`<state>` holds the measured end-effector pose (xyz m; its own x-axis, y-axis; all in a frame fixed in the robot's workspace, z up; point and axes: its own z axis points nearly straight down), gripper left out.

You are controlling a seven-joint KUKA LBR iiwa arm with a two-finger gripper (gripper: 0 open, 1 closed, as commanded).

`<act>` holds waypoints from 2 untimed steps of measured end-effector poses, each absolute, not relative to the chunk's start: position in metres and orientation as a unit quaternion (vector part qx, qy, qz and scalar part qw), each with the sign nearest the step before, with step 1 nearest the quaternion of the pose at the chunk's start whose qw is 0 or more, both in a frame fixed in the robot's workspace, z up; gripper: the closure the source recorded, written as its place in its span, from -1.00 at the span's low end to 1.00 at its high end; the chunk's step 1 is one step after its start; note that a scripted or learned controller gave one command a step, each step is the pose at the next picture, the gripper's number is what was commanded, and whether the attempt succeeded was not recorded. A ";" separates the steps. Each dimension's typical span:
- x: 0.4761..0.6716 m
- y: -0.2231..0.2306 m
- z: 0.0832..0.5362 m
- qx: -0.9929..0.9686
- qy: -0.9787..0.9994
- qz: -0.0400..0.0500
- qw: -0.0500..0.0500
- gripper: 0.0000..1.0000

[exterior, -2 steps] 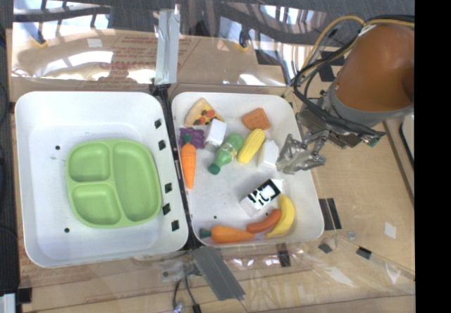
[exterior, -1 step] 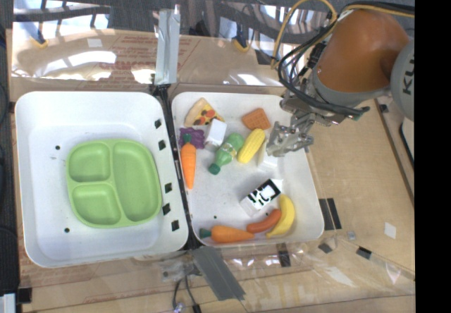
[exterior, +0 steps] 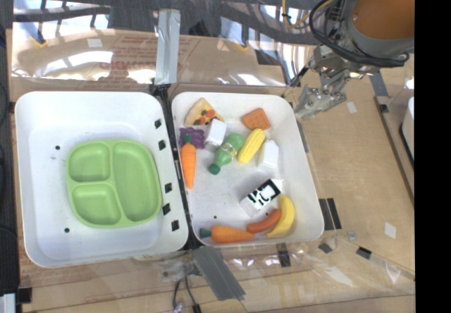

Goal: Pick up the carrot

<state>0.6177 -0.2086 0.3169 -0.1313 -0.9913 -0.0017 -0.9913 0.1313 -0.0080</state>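
Note:
An orange carrot (exterior: 188,166) lies along the left wall of the right bin (exterior: 304,163), pointing toward the front. A second orange carrot-like piece (exterior: 231,235) with a green end lies along that bin's front wall. My gripper (exterior: 320,99) hangs above the bench just outside the right bin's far right corner, well away from both carrots. It looks open, with nothing between its fingers.
The right bin also holds a pizza slice (exterior: 202,113), an orange waffle (exterior: 256,119), corn (exterior: 251,146), a green bottle (exterior: 224,155), a purple piece (exterior: 192,138), white blocks (exterior: 270,154), a black-and-white box (exterior: 261,194), a red pepper (exterior: 263,222) and a banana (exterior: 285,215). A green divided plate (exterior: 113,182) sits in the left bin (exterior: 35,121).

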 end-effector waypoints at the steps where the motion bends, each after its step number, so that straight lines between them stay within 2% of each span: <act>1: 0.543 -0.209 0.256 -0.719 0.695 0.003 0.000 1.00; 2: 0.576 -0.208 0.310 -0.756 0.654 -0.001 0.002 1.00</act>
